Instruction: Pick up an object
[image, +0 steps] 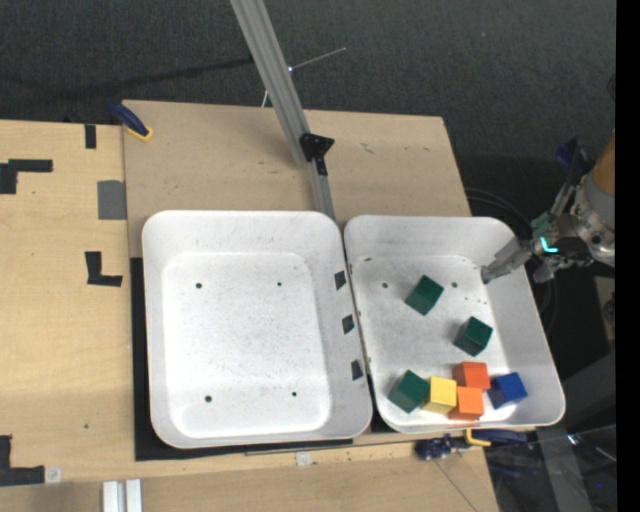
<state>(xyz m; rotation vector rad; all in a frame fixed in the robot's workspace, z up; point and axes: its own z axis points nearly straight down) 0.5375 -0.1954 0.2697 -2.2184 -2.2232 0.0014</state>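
Bunched blocks (455, 392) looked awkward, so the gripper (503, 266), open or closed I couldn't tell, should've targeted the loneliest green block (424, 295).

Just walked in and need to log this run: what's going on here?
A robot arm is reaching in from the right, its gripper at the upper right rim of the right bin, holding nothing visible. Green, yellow, orange and blue blocks lie in that bin, the nearest a green block. Nothing is picked up yet.
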